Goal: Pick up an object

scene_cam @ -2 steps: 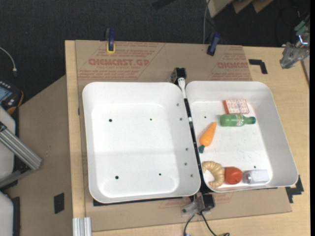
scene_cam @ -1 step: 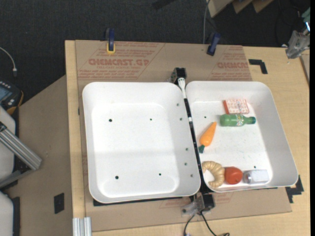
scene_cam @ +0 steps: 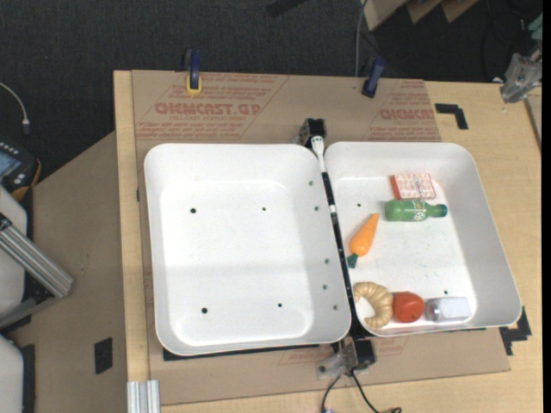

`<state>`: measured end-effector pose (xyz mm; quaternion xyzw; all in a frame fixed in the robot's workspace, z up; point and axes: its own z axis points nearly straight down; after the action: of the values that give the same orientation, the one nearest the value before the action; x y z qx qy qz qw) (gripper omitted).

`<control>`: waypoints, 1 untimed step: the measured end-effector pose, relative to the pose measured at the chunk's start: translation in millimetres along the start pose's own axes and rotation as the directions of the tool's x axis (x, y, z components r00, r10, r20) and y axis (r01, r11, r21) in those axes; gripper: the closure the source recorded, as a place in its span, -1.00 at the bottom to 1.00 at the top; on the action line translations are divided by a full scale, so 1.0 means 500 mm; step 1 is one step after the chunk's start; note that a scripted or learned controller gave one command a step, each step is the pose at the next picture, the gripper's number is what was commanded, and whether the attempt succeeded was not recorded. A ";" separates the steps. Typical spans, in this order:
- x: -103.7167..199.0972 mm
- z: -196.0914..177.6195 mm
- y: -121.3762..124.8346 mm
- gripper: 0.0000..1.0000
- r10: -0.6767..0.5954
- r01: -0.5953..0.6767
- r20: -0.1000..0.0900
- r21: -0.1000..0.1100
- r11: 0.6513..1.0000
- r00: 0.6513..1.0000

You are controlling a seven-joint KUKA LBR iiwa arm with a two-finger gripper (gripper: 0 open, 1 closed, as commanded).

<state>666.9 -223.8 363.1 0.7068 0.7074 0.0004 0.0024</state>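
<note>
Your toy carrot (scene_cam: 365, 234) lies near the right bin's (scene_cam: 491, 222) left wall, long axis slanted, tip toward the far-right corner.

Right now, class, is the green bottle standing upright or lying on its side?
On its side. The green bottle lies lengthwise on the bin floor, cap pointing right.

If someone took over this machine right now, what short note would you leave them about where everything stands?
Gripper: at the upper right edge of the view, away from both bins; nothing seen held.
Things: all in the right bin: pink patterned packet, green bottle, orange carrot, croissant, red ball, a small clear bottle.
Left bin: just dark dots on its floor.
Done: nothing picked yet.
Left: pick up one object.
</note>
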 end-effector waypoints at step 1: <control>0.000 -0.050 -0.004 1.00 0.000 0.000 0.000 -0.001 1.000 1.000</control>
<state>665.0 -223.7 387.9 0.7068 0.7074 0.0010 0.0029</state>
